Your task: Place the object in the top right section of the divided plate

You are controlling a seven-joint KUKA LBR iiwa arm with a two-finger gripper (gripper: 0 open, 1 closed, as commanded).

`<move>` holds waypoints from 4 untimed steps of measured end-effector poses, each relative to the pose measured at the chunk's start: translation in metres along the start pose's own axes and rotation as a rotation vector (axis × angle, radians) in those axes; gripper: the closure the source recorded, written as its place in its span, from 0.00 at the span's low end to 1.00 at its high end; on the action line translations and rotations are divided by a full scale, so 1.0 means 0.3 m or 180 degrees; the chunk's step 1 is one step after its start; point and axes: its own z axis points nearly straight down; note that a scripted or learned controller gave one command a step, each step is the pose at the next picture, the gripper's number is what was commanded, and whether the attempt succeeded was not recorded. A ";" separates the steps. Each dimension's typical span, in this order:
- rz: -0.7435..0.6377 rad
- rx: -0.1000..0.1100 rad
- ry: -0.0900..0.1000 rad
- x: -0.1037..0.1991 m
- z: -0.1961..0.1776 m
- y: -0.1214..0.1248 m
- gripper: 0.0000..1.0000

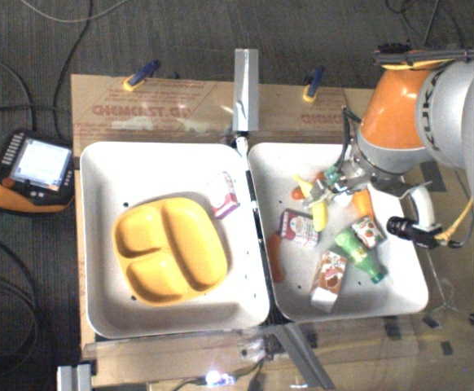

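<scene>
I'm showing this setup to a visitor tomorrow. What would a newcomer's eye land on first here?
Probably the yellow divided plate, bright against the left white bin. Next, the grey and orange arm reaching in from the right, its gripper low over a clutter of small colourful packages in the right bin, such as a green bottle.

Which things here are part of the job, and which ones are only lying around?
Part of the job:
- yellow divided plate in the left bin
- gripper over the right bin
- items in the right bin: maroon carton, green bottle, red-and-white carton

Lying around:
- teach pendant
- blue-and-yellow clamps
- pink packet beside the plate
</scene>
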 end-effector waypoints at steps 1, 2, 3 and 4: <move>-0.0740 -0.0013 0.0002 0.287 -0.457 0.224 1.00; -0.0408 0.0002 0.0018 0.558 -0.095 0.009 1.00; -0.0455 -0.0002 0.0015 0.865 -0.129 -0.070 1.00; -0.0466 0.0024 0.0025 0.871 -0.149 -0.070 1.00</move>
